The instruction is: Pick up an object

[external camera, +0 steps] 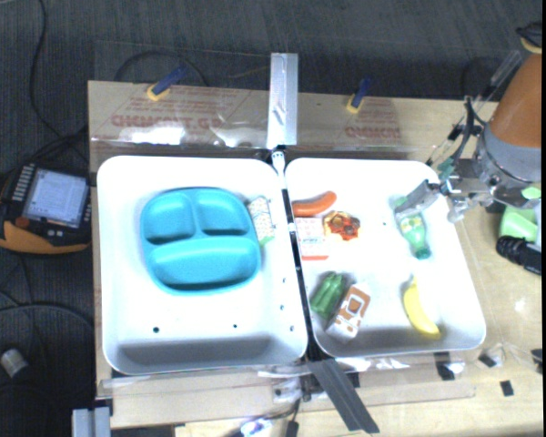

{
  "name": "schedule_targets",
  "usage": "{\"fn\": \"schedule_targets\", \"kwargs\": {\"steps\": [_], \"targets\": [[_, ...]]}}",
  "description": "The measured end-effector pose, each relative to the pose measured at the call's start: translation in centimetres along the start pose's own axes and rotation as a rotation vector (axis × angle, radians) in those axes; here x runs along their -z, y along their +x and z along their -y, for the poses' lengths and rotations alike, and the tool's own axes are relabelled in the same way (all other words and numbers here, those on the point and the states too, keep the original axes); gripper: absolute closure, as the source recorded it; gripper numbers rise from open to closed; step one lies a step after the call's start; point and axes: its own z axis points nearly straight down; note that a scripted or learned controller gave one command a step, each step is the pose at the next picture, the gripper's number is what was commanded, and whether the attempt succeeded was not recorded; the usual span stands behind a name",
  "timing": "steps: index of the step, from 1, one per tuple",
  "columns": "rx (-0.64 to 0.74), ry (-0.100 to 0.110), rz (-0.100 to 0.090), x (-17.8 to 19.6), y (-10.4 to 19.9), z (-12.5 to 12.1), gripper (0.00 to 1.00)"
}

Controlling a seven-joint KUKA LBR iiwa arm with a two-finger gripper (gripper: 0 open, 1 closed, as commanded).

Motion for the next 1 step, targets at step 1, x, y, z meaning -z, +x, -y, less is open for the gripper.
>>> {"fn": "schedule_targets", "kwargs": {"steps": [1], "targets": [[-0.130,0.001,-0.001,-7.99,-2.63,-4.04,0.00]]}}
